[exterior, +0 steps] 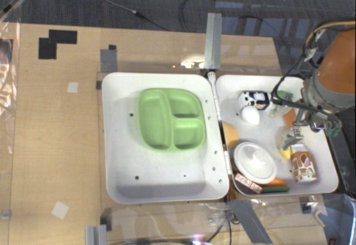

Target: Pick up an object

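My gripper hangs low over the right side of the right bin, below the grey arm with its orange band. Just beneath it lies a small yellow object, partly hidden by the gripper. A red and white carton lies just right of that. A white round bowl sits to the gripper's left. A white and black toy lies near the bin's back. An orange carrot-like piece rests by the front wall.
The left bin holds a green divided plate. A tan object leans by the divider between the bins. Something green lies at the back of the right bin, near a black cable.
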Controlling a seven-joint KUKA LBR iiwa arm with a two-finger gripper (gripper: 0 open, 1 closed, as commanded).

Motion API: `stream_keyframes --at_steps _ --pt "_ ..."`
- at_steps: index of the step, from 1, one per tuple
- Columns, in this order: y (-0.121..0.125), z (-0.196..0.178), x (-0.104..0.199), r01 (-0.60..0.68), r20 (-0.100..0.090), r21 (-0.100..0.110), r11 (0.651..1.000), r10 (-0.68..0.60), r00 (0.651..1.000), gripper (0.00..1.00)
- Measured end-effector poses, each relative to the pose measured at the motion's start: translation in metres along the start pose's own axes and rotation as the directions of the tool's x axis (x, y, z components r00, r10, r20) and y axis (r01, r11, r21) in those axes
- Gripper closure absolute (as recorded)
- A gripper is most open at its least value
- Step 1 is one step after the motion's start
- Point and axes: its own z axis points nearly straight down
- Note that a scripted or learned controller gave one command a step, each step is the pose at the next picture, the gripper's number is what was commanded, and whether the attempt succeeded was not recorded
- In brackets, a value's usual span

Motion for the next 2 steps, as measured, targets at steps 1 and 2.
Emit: stream_keyframes --at_steps 1,2 --pt "-0.047 0.124 -0.070 0.072 0.010 0.004 0.997 -0.072 0.997 0.00" --pt "-0.014 0.124 -0.012 0.001 0.008 0.003 1.000 -0.001 1.000 0.00"
